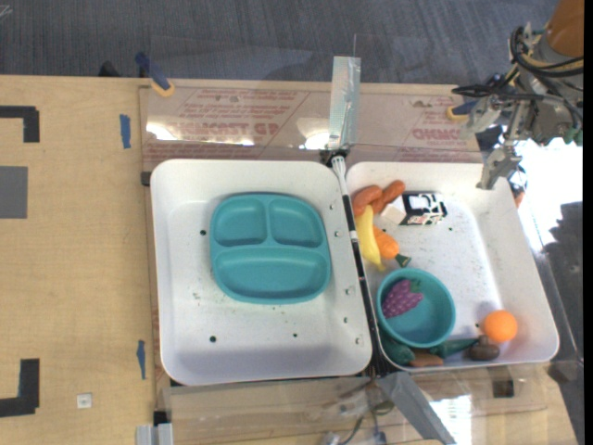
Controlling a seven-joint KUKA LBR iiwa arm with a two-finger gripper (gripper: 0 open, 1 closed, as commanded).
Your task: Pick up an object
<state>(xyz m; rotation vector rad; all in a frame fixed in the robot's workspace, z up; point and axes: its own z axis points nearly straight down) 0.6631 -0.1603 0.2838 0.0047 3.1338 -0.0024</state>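
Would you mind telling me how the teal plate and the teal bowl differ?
The plate is wide, flat and split into three compartments; the bowl is smaller, round and deeper. The plate lies in the left bin, the bowl in the right bin. The bowl holds purple grapes. Both are teal.

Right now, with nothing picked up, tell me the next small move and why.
Probably bring the gripper down and left over the right bin, toward the orange. The gripper hangs at the bin's far right corner, away from everything in it. The orange sits apart near the front right, while the banana and carrot crowd together against the divider.
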